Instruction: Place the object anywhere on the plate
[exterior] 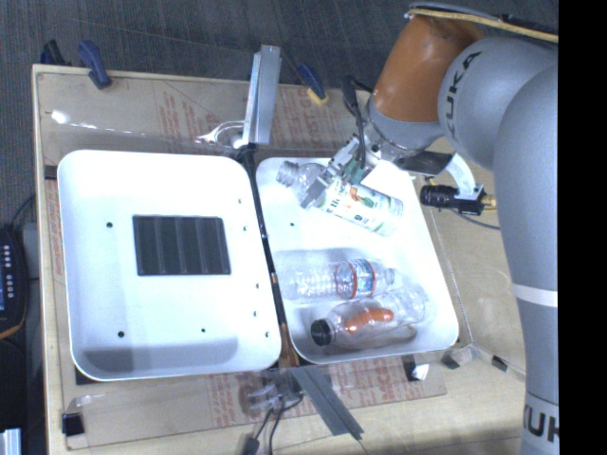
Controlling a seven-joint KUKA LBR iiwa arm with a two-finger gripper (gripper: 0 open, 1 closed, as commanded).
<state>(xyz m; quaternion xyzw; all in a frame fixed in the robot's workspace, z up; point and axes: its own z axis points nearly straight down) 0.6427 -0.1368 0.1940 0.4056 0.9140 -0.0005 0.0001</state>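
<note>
The left white bin [95, 188] holds a dark ribbed plate [181, 245]. In the right bin [438, 282], the gripper [318, 184] reaches over a white bottle with a green label [365, 207]; its grip cannot be told. Nearer lie a clear water bottle [341, 280] and a black-capped bottle [365, 323].

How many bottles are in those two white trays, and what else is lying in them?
Clear plastic bottles: 3, one white-labelled bottle at the gripper, one red-labelled bottle, one black-capped bottle, all in the right bin.
Dark ridged plates: 1, the plate in the left bin.
Total: 4
</note>
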